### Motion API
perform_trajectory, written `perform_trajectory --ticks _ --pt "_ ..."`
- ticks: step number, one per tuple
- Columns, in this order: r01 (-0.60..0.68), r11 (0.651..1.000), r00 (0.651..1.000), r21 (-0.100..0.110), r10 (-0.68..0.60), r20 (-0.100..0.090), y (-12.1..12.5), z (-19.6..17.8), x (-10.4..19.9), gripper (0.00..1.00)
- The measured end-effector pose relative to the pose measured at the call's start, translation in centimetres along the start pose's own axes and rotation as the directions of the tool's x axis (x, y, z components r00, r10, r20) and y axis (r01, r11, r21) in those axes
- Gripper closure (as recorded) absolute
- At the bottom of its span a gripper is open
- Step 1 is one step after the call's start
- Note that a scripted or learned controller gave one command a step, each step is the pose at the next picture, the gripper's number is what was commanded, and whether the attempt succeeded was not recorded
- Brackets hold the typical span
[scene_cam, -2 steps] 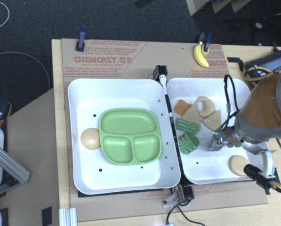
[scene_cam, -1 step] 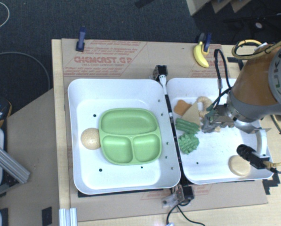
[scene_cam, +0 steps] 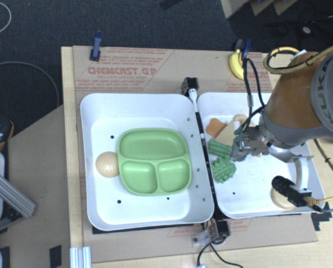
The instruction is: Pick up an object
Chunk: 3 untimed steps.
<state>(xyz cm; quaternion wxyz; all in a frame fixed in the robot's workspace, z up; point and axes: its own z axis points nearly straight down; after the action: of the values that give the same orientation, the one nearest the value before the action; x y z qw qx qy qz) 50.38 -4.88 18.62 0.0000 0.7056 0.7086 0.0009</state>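
Observation:
My gripper [scene_cam: 240, 148] hangs low over the left part of the right bin [scene_cam: 255, 205], the arm reaching in from the right. A green brush-like toy [scene_cam: 222, 166] lies just left of the gripper. Its darker green handle end [scene_cam: 217, 148] reaches up to the gripper's tip. An orange-tan block [scene_cam: 215, 128] and a pale cream piece [scene_cam: 239, 119] lie just beyond, near the bin's far left corner; the wrist partly covers them.
The left bin [scene_cam: 96, 116] holds a green three-compartment plate [scene_cam: 154, 161] with a beige ball [scene_cam: 106, 164] against its left side. A yellow banana-like object [scene_cam: 236, 65] rests on the bench behind the right bin. A black divider rail [scene_cam: 199, 133] separates the bins.

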Motion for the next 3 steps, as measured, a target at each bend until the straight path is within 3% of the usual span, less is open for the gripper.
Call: perform_trajectory --ticks 1,2,3 --pt "0.003 1.000 1.000 -0.010 -0.003 -0.001 -1.3 -10.0 4.6 1.00" --pt "0.003 1.000 1.000 0.007 -0.003 -0.002 -2.5 -6.3 11.4 1.00" --pt "0.003 1.000 1.000 -0.019 -0.003 -0.005 -2.2 -22.6 14.4 1.00"
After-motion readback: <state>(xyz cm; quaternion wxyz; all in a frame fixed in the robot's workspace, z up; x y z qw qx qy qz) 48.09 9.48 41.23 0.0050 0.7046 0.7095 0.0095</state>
